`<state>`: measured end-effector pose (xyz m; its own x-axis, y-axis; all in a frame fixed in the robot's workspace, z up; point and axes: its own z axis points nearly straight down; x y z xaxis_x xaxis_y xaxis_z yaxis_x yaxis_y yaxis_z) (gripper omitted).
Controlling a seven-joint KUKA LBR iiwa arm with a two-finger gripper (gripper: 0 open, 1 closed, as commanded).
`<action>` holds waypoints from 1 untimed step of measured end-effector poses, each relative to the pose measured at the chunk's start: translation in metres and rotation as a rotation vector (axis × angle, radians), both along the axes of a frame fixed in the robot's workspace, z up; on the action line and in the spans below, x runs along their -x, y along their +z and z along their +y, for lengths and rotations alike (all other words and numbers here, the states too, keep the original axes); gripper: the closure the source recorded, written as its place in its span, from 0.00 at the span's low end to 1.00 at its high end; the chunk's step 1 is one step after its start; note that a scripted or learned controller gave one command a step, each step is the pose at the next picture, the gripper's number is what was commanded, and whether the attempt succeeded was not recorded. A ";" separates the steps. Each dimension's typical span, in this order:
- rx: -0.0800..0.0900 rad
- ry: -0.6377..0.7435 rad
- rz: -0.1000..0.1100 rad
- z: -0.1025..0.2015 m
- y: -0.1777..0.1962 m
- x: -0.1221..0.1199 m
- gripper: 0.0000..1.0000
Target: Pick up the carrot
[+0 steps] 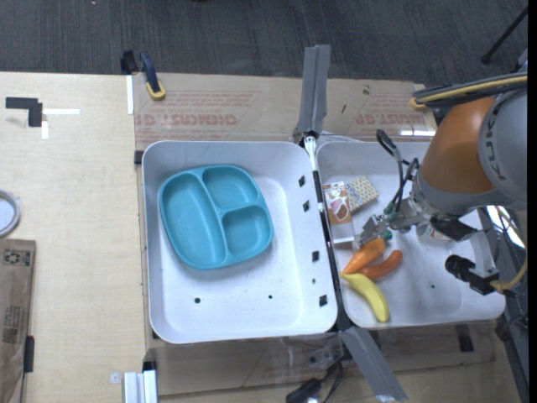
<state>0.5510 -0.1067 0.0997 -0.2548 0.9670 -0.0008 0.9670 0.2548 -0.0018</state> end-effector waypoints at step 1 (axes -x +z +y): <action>0.001 -0.003 0.000 -0.001 0.009 0.000 1.00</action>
<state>0.5512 -0.1078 0.1085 -0.2515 0.9679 -0.0014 0.9679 0.2515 -0.0019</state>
